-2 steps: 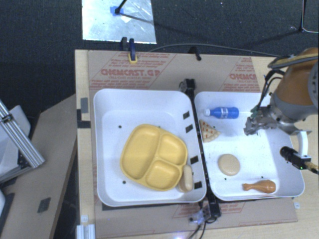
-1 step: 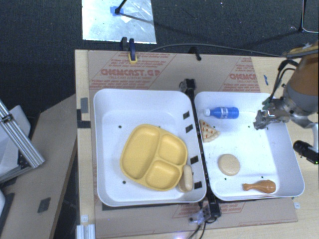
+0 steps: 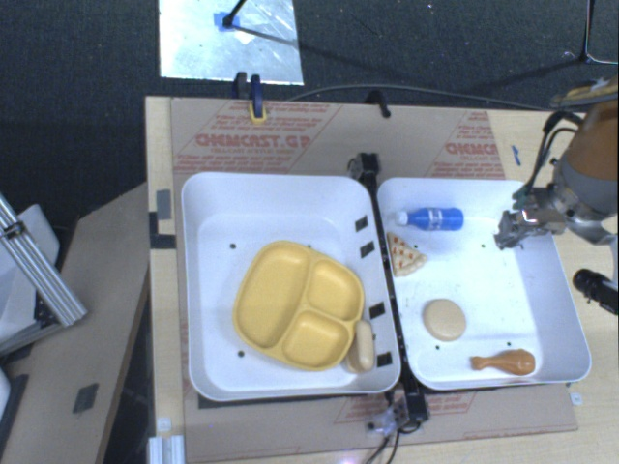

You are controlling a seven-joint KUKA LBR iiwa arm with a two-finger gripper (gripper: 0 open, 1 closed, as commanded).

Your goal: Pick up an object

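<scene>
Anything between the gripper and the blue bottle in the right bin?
Nothing visible. The gripper sits over the right bin's far right side, and the bottle lies to its left across bare white floor. The pizza slice lies below the bottle, off that line.

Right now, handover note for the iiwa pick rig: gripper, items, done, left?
Gripper: over the right bin's upper right edge, nothing seen between its fingers; open or shut unclear.
Right bin: blue bottle lying at the top, pizza slice by the divider, round bun mid-bin, drumstick near the front edge.
Left bin: yellow divided tray, small bread roll against its right corner.
Done: no pick visible.
Left: grasp and lift one object.
</scene>
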